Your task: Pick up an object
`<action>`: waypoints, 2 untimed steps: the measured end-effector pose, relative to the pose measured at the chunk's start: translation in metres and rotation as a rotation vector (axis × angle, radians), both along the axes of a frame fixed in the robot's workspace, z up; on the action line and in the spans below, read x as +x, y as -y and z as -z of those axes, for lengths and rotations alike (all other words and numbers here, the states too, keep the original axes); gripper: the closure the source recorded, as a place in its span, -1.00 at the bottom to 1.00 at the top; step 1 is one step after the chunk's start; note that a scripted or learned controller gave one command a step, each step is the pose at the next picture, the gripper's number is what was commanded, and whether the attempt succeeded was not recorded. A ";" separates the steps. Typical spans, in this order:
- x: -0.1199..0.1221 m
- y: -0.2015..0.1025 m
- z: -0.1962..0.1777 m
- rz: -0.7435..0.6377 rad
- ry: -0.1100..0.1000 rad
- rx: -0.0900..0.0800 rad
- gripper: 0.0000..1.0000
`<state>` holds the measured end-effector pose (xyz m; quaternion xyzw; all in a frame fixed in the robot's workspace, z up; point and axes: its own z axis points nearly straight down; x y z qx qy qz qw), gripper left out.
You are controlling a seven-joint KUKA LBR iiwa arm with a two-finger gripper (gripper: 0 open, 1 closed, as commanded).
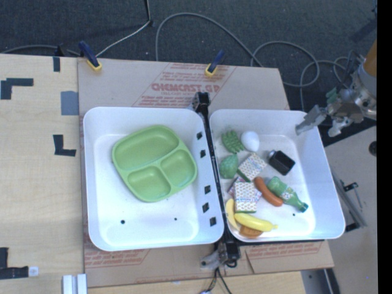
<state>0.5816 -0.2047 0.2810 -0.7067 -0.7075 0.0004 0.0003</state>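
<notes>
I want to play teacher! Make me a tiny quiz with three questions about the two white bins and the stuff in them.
1. True or false: the green divided plate lies in the left bin.
2. Which thing lies nearest the front edge of the right bin? A) the white egg B) the banana C) the black block
3. Fill in: the gripper hangs over the right bin's far ____ corner.

Key
1. True.
2. B; the banana sits at the front, beside an orange piece of food.
3. Right.
</notes>
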 end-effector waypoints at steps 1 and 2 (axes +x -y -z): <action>0.013 -0.001 0.187 0.000 0.001 0.000 -1.00; 0.013 -0.002 0.177 0.000 0.000 0.000 1.00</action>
